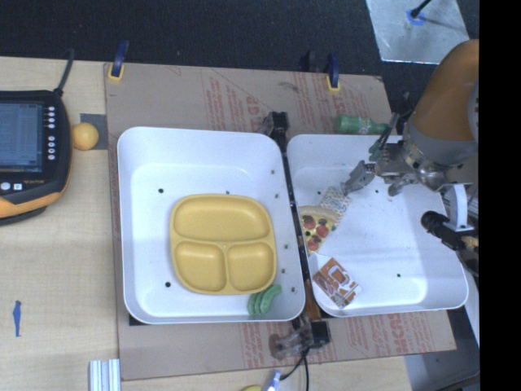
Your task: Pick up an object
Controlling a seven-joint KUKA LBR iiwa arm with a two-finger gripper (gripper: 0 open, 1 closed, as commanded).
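My gripper (373, 189) hangs over the upper middle of the right bin (407, 293), reaching in from the right. Its two fingers stand apart, open, and only bare white bin floor shows between them. A small speckled packet (334, 200) lies just below and left of the left fingertip (354, 182); whether they touch I cannot tell. A toy pizza slice (315, 226) lies against the bin's left wall. A red and white printed packet (335, 281) rests in the near left corner.
The left bin (146, 161) holds a yellow divided plate (221, 243) and a green object (263, 300) at its near right corner. A green item (356, 125) lies behind the right bin. A tablet (28, 149) and a yellow ball (85, 135) sit at the far left.
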